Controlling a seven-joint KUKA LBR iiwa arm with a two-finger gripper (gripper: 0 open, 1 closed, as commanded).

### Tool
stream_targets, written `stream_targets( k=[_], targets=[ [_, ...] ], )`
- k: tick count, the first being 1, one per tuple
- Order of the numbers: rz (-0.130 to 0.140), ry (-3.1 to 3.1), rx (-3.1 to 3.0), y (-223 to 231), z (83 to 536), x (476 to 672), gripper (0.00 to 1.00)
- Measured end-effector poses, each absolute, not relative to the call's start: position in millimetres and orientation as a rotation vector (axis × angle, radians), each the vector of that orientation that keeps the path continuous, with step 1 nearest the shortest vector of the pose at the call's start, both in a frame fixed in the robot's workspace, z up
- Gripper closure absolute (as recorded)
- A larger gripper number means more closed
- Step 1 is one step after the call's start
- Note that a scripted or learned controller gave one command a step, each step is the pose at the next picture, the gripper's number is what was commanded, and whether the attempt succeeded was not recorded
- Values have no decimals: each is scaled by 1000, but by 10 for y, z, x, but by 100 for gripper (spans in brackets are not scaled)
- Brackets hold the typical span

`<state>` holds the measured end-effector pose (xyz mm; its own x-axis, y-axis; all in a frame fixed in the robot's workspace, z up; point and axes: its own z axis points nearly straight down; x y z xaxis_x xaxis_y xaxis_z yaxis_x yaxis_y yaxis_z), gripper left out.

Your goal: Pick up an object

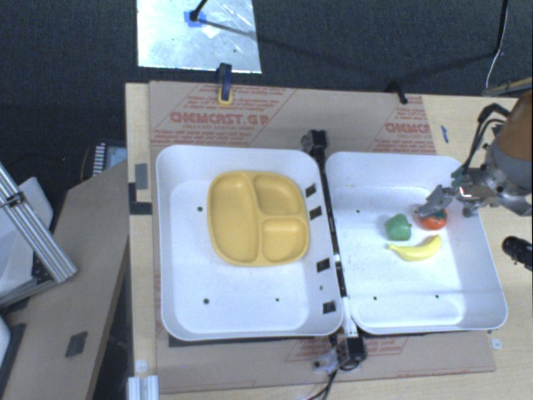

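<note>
In the right bin (466, 307) lie three toy foods: a green pepper (398, 226), a yellow banana (416, 248) just in front of it, and a red-orange tomato (432, 218) to the pepper's right. My gripper (450, 203) reaches in from the right and hovers over the bin's right part, just above and behind the tomato. Its fingers stand open, the left one next to the tomato's top, with nothing held between them. The left bin (179, 307) holds a yellow divided plate (256, 217).
The two bins meet at a black hinged divider (326, 232). They rest on a cardboard sheet (250, 111) on the bench. A shiny metal sheet (198, 22) lies on the dark floor behind. A cable (502, 15) hangs at the far right.
</note>
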<state>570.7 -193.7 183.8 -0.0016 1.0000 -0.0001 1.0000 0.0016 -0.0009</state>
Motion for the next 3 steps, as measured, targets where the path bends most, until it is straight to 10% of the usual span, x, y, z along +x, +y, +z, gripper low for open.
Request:
stream_targets(
  k=[2, 3],
  targets=[
    [1, -2223, -2218, -1837, 822, 5764, 0],
    [-4, -2226, -2223, -1843, 954, 5778, 100]
  ],
)
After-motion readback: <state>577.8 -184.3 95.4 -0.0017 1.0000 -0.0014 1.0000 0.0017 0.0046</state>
